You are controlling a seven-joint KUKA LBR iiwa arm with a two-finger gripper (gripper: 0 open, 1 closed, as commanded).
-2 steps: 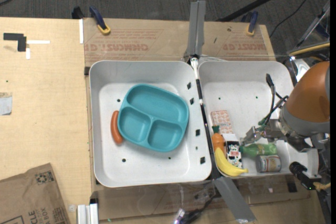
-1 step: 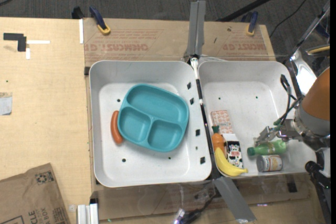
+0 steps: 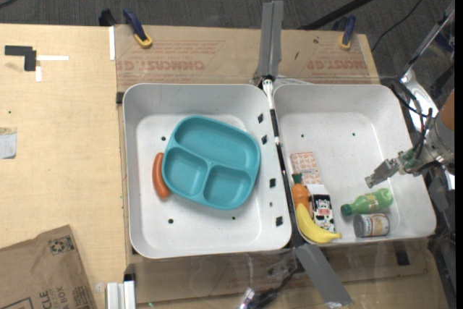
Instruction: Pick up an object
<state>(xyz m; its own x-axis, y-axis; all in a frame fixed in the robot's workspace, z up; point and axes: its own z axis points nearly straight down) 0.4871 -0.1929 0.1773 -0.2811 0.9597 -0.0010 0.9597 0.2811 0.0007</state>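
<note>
My gripper point(image 3: 378, 176) reaches in from the right over the right bin point(image 3: 340, 101), near its right wall. It hangs just above and apart from a green bottle point(image 3: 367, 202) lying on its side. A small can point(image 3: 372, 226) lies in front of the bottle. At the bin's front left lie a yellow banana point(image 3: 312, 227), an orange carrot point(image 3: 299, 194), a black-and-white packet point(image 3: 321, 209) and a pink-and-white packet point(image 3: 306, 167). I see nothing held in the gripper.
The left bin point(image 3: 141, 119) holds a teal divided plate point(image 3: 211, 163) with an orange sausage point(image 3: 160, 176) beside its left edge. A grey divider post point(image 3: 271, 40) stands between the bins at the back. A cardboard box point(image 3: 43, 271) sits at the bench's front left.
</note>
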